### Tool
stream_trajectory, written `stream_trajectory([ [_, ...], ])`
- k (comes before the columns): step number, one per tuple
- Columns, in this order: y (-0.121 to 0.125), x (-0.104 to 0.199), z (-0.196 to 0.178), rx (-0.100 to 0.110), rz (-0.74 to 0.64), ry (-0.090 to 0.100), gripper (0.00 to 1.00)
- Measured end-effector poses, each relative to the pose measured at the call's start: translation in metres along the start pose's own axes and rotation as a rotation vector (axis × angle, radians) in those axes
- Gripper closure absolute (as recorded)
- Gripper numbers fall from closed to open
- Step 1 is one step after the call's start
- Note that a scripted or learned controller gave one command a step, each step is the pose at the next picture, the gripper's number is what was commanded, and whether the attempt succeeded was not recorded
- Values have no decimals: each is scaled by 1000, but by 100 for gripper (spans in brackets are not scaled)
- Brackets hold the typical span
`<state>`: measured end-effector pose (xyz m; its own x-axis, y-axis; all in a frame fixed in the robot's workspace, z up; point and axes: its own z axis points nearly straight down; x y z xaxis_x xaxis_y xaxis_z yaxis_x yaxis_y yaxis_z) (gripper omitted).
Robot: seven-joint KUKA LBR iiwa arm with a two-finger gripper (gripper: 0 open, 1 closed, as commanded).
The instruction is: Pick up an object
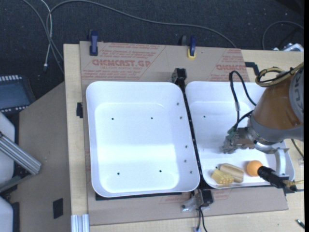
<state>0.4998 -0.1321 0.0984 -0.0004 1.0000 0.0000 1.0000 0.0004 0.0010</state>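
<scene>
An orange ball (254, 167), a tan roll (231, 169) and a yellow corn cob (222, 178) lay along the near edge of the right bin (212, 124), with roll and cob touching. The gripper (235, 143) hung near them over bare bin floor. Whether it was wide or narrow could not be told. The left bin (135, 144) adjoined.

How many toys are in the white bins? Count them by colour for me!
Orange: 1, the orange ball
Tan: 1, the tan bun-like piece
Yellow: 1, the yellow corn-like piece
Total: 3, all at the near end of the bin on the view's right.
</scene>
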Motion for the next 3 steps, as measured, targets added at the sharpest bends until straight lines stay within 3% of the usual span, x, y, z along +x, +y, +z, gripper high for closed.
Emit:
stream_trajectory([
  [2,7,-3,-88,-4,0,-1,100],
  [3,10,-7,-151,-5,0,-1,100],
])
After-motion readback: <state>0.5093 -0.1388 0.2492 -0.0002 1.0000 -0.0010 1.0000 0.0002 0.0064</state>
